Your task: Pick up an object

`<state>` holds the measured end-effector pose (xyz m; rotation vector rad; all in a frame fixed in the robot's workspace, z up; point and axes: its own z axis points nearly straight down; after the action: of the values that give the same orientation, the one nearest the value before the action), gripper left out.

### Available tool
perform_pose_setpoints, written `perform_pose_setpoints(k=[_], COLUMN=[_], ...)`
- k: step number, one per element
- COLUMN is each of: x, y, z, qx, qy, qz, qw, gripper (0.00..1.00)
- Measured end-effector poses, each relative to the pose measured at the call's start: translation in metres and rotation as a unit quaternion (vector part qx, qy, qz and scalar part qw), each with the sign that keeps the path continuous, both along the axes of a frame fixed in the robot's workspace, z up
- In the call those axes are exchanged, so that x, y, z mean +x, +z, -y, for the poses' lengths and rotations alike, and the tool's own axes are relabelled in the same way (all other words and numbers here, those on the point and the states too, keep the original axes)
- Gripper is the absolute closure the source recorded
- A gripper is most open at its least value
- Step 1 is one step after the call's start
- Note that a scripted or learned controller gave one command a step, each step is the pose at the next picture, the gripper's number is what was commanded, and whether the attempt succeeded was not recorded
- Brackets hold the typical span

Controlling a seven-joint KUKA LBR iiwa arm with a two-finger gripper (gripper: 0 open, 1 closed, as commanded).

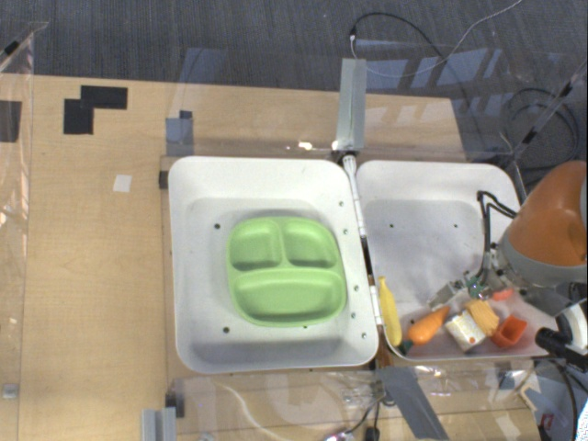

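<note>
- Carrot (428, 327): in the right bin (418, 196), near its front edge; long axis slanted, one end toward the front-left corner, the other toward the block (483, 315).
- Banana (390, 310): along that bin's left wall.
- Gripper (476, 286): low over the toys; finger state cannot be told.
- Left bin (197, 186): holds a green tray (286, 270).
- Bench (83, 274): pale wood; grey carpet (184, 16) behind.

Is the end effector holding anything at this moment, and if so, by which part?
It cannot be told. The end effector is low in the right bin, just above the orange carrot and yellow block, but nothing is visibly gripped.
</note>
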<state>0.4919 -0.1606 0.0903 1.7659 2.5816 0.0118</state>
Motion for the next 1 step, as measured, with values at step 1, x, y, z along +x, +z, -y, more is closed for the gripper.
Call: perform_pose_setpoints(k=[1], x=[-0.0011], y=[0.0039], z=[-0.0029], qx=[0.0016], qy=[-0.107], qz=[-0.006], qw=[0.9943], gripper=[0.0])
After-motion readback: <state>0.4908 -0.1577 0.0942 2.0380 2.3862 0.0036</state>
